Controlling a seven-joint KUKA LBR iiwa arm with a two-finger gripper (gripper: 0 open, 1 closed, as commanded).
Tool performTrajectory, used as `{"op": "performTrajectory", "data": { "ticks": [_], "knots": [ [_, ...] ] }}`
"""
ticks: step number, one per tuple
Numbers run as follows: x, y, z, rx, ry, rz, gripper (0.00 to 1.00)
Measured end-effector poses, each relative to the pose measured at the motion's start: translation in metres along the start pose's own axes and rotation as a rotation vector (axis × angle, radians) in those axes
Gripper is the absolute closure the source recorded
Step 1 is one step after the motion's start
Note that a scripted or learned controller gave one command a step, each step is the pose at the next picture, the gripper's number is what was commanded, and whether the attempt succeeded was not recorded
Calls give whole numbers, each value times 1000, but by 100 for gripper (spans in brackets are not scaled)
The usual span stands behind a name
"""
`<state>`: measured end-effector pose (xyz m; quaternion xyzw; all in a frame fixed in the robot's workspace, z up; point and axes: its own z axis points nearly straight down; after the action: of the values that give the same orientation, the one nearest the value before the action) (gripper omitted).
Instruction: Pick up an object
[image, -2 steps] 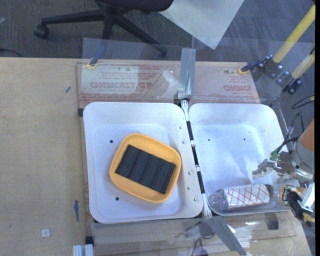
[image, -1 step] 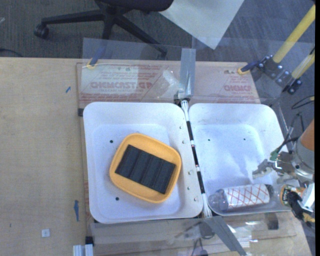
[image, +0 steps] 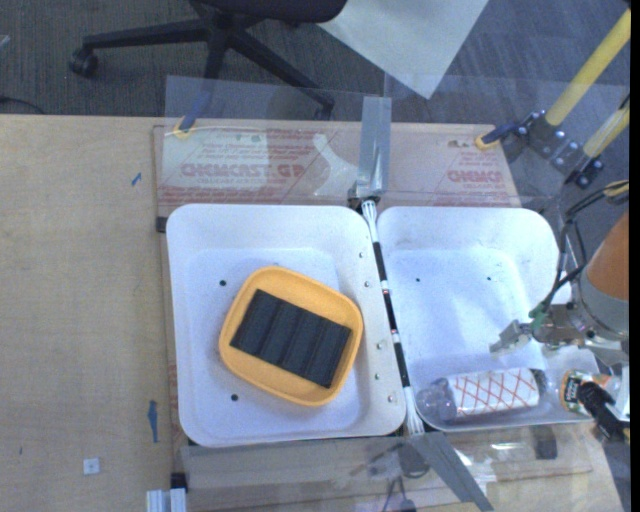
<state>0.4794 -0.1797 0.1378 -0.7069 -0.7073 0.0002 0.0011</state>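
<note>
- Plain wood bench (image: 70, 300) on the far left, a few small blue marks on it.
- Left bin (image: 190, 240) next: holds a yellow tray (image: 290, 335), rounded square, sitting skewed near the bin's middle and front.
- Dark ribbed pad (image: 295, 338) lying flat inside that tray, tilted the same way.
- Divider with a row of screws between the bins, grey bracket (image: 374, 145) sticking up at its far end.
- Right bin (image: 450, 240) mostly bare white at the back.
- Packet (image: 490, 392) with a red criss-cross pattern and a clear rounded end lying flat against the right bin's front wall, long side along the wall.
- Gripper (image: 525, 335) over the right bin's right side, just above and behind the packet, not touching it, nothing pinched.
- Can't tell if the claw is spread or pressed together, too small and cluttered.
- Arm (image: 612, 280) with its orange band coming in at the right edge.
</note>
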Motion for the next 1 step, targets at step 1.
{"op": "performTrajectory", "data": {
  "ticks": [1],
  "knots": [
    [78, 2, 49, -9, -4, -177, 0]
  ]
}}
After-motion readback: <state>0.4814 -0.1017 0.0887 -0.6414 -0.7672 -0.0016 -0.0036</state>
